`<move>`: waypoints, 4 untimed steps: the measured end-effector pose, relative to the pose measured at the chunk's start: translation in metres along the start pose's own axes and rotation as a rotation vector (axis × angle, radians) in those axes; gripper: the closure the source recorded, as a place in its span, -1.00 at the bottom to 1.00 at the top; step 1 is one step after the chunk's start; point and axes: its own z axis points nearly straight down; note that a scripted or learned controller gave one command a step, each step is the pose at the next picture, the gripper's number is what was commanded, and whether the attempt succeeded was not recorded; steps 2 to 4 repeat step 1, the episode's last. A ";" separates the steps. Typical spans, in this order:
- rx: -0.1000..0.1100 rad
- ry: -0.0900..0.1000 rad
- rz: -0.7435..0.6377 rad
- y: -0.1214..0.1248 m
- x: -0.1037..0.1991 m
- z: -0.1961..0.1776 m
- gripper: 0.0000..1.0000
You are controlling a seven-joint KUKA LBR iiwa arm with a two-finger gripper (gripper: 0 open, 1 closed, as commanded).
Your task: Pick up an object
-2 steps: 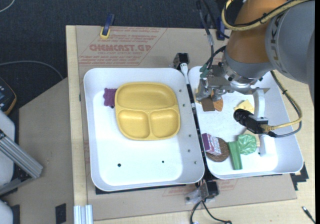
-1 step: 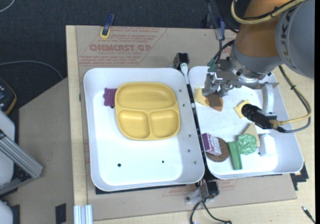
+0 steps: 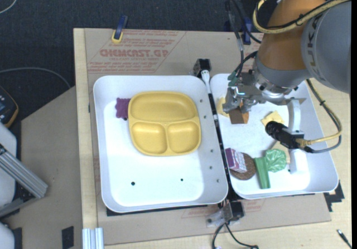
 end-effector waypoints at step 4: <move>-0.004 0.000 -0.001 0.003 -0.001 -0.017 1.00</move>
